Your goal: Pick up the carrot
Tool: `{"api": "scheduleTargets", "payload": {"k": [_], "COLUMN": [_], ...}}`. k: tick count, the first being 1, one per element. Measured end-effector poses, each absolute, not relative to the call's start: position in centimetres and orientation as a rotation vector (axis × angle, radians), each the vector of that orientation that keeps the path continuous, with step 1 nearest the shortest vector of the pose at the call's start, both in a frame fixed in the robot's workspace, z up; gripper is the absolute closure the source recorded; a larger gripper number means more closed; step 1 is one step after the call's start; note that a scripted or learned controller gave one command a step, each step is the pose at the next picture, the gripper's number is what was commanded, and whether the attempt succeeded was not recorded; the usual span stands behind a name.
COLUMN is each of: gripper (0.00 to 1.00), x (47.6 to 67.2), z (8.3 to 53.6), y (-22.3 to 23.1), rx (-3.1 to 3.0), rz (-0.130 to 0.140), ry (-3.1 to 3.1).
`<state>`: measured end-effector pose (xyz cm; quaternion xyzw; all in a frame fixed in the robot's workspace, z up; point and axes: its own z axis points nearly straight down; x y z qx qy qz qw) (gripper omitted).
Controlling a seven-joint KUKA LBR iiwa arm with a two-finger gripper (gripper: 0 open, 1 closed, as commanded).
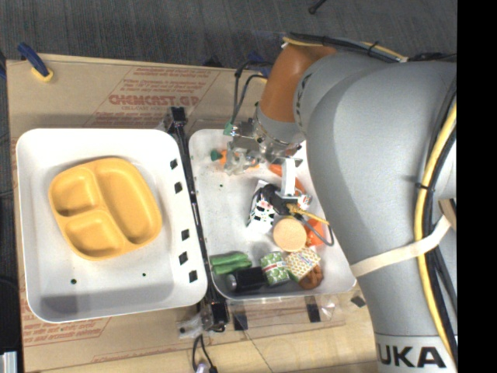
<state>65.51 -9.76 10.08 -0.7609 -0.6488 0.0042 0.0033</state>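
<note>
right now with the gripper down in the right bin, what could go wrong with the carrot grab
1. The gripper sits over the carrot near the right bin's far wall, so it may bump or pin it there.
2. The arm hides part of the bin, so a miss might go unseen.

the carrot (220, 157), small and orange with a green end, lies at the right bin's far-left corner.

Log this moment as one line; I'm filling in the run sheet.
task: pick up carrot | gripper: low in right bin, far end | carrot: at gripper, grasp unclear | yellow tray: left bin
</note>
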Motion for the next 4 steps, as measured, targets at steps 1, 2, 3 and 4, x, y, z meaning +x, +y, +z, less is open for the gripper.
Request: {"api": "scheduleTargets", "payload": {"k": [1, 2, 3, 4], "gripper": [0.00, 0.00, 1.00, 0.00], "x": [65.6, 64.7, 64.8, 64.8], "z": [10.1, 9.2, 10.2, 10.2], "y": [-9.6, -13.6, -13.3, -13.3], "rx": [-2.383, -2.426, -2.415, -2.413], "rz": [0.011, 0.007, 0.007, 0.008], "ry": [-2.037, -1.991, -2.002, -2.002]}}
